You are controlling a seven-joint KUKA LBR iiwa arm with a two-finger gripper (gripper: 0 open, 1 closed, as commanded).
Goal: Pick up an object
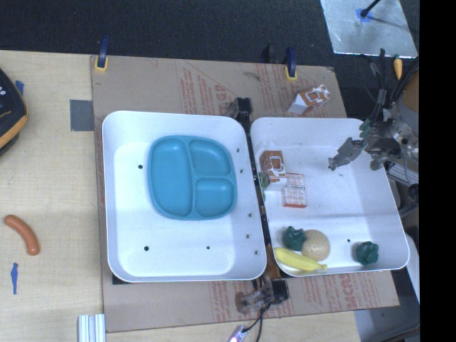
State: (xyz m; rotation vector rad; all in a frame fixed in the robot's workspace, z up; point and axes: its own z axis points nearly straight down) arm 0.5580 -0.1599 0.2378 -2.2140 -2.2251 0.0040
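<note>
Hovering over the right bin (388,191), the pincer (340,159), its state untellable, might best take the light, stiff banana (299,261) midway.

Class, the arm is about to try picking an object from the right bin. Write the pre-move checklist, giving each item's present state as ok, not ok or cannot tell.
1. Objects lie in the right bin: ok. A banana, a tan ball, two green pieces and two cartons.
2. End effector over the right bin: ok, at its upper right part.
3. End effector free of any object: cannot tell.
4. Space around a target: ok for the green piece at lower right, which lies alone; not ok for the banana, ball and other green piece, which crowd together.
5. Blue divided plate out of the path: ok, in the left bin.
</note>
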